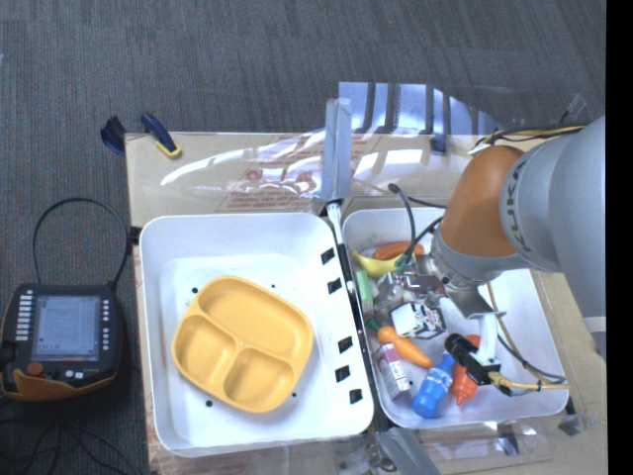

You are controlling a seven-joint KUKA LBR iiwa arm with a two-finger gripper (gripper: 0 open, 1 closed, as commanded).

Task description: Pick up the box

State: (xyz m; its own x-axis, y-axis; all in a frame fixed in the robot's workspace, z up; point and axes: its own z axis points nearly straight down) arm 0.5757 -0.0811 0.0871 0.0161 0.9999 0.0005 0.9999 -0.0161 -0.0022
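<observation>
**Box in the right bin, under the pincer**

The box (409,319), small and white with dark markings, lay in the right bin (535,317), towards its left half and about midway between the near and far walls. The pincer (417,293) hung right over its far edge, close enough that I could not say whether they touched, and I could not tell whether the pincer was open or closed. Nothing showed the box as gripped.

Just on the near side of the box lay an orange carrot (407,347), slanting down to the right. Nearer still were a pale tube with a pink band (393,370), a blue bottle (433,388) and a small orange bottle (462,386), all crowded close together by the near wall. On the far side of the box, a yellow banana (379,262) curved along by the bin's left wall, with a green item (363,286) just beside it.

The grey arm (554,206), with its orange band, came in from the right and bent down over the bin.

The left bin (158,265) held a yellow divided plate (243,342), lying flat and turned at a slant. Both bins sat on the desk (247,166), with a blue clamp (148,135) at its far left corner. On the floor to the left was a handheld control unit (61,339) with a screen.
</observation>
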